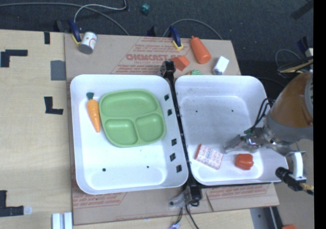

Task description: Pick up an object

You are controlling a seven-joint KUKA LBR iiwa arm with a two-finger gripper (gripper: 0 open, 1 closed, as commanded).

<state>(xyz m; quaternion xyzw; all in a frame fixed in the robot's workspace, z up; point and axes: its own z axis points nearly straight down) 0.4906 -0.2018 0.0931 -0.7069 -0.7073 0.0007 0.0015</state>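
Note:
My gripper [238, 141] hangs low over the right bin [219, 88], near its front right part, with its fingers open and nothing between them. A small red toy [244, 161] lies just below and to the right of the fingertips, apart from them. A red-and-white patterned packet [209, 156] lies flat to the left of the red toy. In the left bin [81, 136] sit a green divided plate [133, 117] and an orange toy carrot [93, 114] beside its left edge.
The arm, with its orange band [294, 107], comes in over the right bin's right wall. Behind the bins on the cardboard lie an orange bottle-shaped toy [200, 50], a small orange block [182, 62], a white block [221, 64] and a small can [88, 41].

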